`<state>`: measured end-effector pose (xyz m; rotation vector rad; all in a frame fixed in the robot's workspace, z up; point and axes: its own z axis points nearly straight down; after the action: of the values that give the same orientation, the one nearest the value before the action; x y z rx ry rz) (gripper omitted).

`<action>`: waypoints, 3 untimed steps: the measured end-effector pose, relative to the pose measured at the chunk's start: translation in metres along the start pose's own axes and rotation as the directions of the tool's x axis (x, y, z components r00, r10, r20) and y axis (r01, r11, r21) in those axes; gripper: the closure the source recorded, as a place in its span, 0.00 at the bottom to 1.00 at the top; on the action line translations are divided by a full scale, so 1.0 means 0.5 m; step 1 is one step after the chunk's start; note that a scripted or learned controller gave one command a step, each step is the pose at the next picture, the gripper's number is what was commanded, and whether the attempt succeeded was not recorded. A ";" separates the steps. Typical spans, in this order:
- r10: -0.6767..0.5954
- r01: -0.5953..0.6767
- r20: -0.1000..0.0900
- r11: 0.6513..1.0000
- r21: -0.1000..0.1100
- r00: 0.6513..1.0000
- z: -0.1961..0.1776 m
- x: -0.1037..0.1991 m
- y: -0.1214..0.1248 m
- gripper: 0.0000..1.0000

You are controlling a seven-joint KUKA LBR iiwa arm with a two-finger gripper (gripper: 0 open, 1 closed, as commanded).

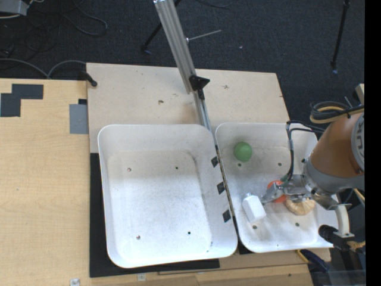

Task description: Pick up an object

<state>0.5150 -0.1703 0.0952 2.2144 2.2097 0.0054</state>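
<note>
In the right bin (280, 234) lie a green ball (242, 151) toward the back, a white block (253, 208) near the divider, a small orange-red object (274, 189) and a tan lumpy object (299, 206). My gripper (287, 191) is low in this bin on its right side, directly over the orange-red object and the tan object. It sits between them and partly covers both. The arm with its orange band (334, 148) comes in from the right above the bin's edge.
The left bin (155, 195) lies beside the right one, with a divider bearing black clips (220, 186) between them. A slanted metal rail (178, 46) rises from the back of the divider. Cables run by the arm at the right.
</note>
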 end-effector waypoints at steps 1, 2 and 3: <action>0.005 -0.005 -0.001 1.000 -0.001 1.000 -0.022 -0.002 0.000 1.00; -0.004 0.004 -0.007 1.000 0.010 1.000 -0.118 0.005 0.020 1.00; -0.004 0.004 -0.006 1.000 0.007 1.000 -0.237 0.008 0.039 1.00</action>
<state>0.5330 -0.1656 0.2138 2.2163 2.2213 0.0037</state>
